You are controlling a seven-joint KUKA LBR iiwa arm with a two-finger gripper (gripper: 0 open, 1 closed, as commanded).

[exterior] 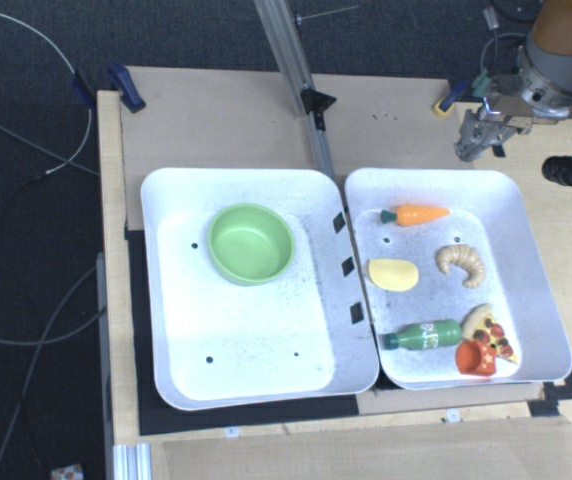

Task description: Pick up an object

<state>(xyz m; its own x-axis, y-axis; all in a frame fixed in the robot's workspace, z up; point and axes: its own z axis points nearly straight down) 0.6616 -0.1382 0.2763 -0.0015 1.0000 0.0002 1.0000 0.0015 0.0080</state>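
The right bin (pixel 526 230) holds an orange carrot (pixel 418 214), a tan croissant (pixel 463 262), a yellow lemon-shaped piece (pixel 393 274), a green bottle (pixel 424 335), a pizza slice (pixel 488 325) and a small red piece (pixel 475 358). My gripper (pixel 475 140) hangs above the bench just beyond the right bin's far edge, up and to the right of the carrot. It holds nothing that I can see. A green bowl (pixel 252 243) sits in the left bin (pixel 176 298).
A slanted metal post (pixel 288 38) rises behind the bins' shared edge. Blue clamps (pixel 124 86) mark the bench's far corners. Black clips (pixel 347 265) line the seam between the bins. Cables run over the dark floor at left.
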